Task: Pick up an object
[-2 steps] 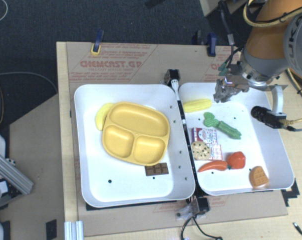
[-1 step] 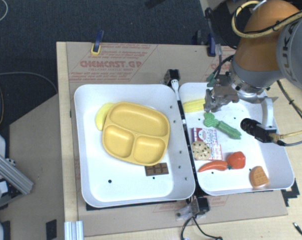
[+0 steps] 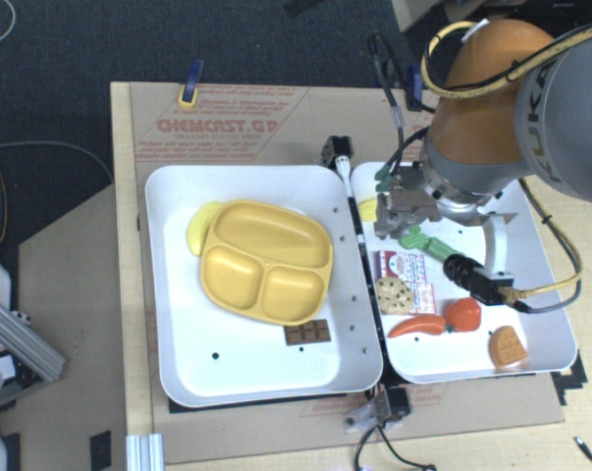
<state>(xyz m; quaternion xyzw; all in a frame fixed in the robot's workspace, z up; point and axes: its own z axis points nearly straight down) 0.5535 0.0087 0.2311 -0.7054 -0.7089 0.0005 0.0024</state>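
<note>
- Dark carpet surrounds a desk (image 3: 129,263) topped with a tan cardboard sheet printed in red; two shallow white bins sit on it side by side.
- Left white bin (image 3: 168,292): holds a yellow three-compartment plastic tray (image 3: 266,260) turned slightly, with a yellow curved piece (image 3: 199,226) showing at its 10 o'clock edge and a small brown chocolate-bar toy (image 3: 307,334) at its 5 o'clock.
- Right white bin (image 3: 546,346): holds a green toy vegetable (image 3: 425,244), a printed card with a cookie picture (image 3: 398,281), a red chilli-shaped toy (image 3: 416,327), a red tomato-shaped toy (image 3: 462,314) and an orange waffle-like toy (image 3: 509,345).
- Grey arm with orange band (image 3: 492,77): enters from 3 o'clock; its hand (image 3: 399,214) is low over the right bin's 10 o'clock region, just beside the green toy vegetable.
- Hand state: cannot be determined; the wrist body covers it from above.
- Likely target: the green toy vegetable, being nearest. Judged light, rigid, smooth plastic; apt to slip or roll. Grip across its narrow width near mid-length.
- Hidden: contact between hand and any object, and the bin floor beneath the wrist.
- Hard to make out: a small yellow item (image 3: 367,210) at the hand's 9 o'clock, partly covered; a black cable fitting (image 3: 477,278) overlaps the bin near the tomato.
</note>
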